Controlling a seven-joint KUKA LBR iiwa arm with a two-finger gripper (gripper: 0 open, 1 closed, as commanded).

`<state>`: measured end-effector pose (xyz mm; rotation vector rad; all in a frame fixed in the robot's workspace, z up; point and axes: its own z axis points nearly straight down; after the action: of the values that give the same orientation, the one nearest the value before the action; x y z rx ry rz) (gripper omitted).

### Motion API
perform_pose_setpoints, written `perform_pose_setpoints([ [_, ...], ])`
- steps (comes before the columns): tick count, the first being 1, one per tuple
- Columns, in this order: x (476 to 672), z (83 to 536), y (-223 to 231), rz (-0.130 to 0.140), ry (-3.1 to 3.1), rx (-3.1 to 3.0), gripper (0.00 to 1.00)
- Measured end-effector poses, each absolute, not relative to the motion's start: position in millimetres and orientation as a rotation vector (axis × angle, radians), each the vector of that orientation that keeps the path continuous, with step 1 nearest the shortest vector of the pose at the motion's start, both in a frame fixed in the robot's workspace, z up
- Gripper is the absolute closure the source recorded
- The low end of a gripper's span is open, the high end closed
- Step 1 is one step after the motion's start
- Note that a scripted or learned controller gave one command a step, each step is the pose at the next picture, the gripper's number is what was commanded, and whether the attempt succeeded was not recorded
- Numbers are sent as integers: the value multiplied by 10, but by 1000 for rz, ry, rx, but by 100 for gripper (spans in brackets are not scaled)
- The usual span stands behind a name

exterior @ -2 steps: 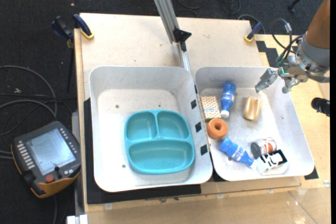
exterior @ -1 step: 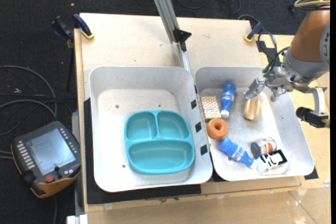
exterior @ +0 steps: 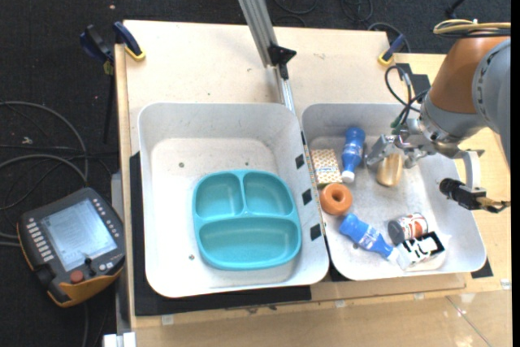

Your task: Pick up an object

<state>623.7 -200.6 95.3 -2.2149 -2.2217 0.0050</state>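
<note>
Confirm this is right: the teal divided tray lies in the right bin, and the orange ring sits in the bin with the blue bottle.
One thing is wrong. The camera view shows the teal divided tray in the left bin, not the right. The orange ring does sit in the bin with the blue bottle.

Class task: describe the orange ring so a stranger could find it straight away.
Look in the right bin, at its left wall near the divided teal tray. The orange ring lies below a patterned card, above a blue packet. It alone is round, with a hole.
</note>
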Motion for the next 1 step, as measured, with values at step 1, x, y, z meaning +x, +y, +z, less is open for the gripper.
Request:
perform_pose_setpoints([
  [1,6240,955,-2004,2,-2225,-2219,0],
])
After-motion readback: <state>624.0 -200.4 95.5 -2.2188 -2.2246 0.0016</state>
